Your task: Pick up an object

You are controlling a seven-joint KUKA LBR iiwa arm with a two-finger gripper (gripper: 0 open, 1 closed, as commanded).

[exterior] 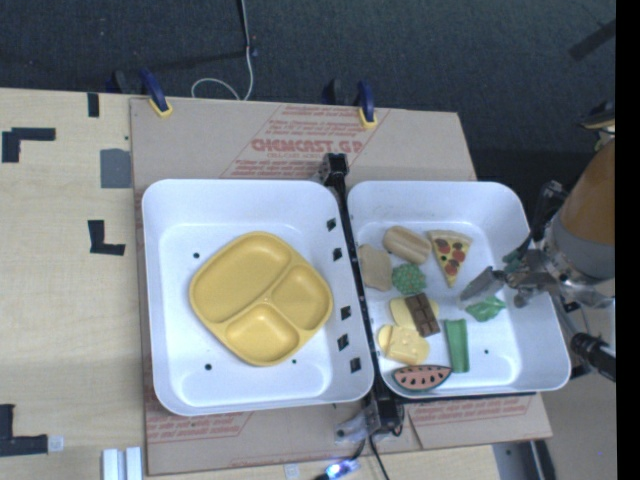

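- Claw (pixel 487 286): a grey two-finger tool at the right wall of the right white bin (pixel 500 196), reaching in from the bench's right edge. Whether its tips are spread or pressed together cannot be told, and nothing is seen pinched between them.
- Nearest candidate: a small leafy green plastic piece (pixel 485 310), just below the claw tip, near the right wall. Judged the likeliest thing for the pick-up, since the tool is poised next to it.
- Right bin contents, ten toy foods, one of each:
  - a triangular pizza slice with red dots (pixel 451 255);
  - a tan hot-dog bun (pixel 405 243);
  - a beige rounded bread piece (pixel 375 267);
  - a green broccoli floret (pixel 408 279);
  - a pale yellow cheese block (pixel 400 311) with a brown chocolate bar (pixel 423 315) lying across it;
  - a yellow lumpy piece (pixel 404 345);
  - a straight green stick (pixel 456 345);
  - a watermelon wedge (pixel 421 377) at the front wall.
- The foods lie loosely scattered, presumably to give the claw several separate targets.
- Left white bin (pixel 160 268): one yellow three-compartment plastic plate (pixel 260 296), central, well apart from the claw.
- Two bins sit side by side on a cardboard sheet (pixel 300 143), held by two blue clamps (pixel 155 93) at the bench's rear, probably to stop sliding.
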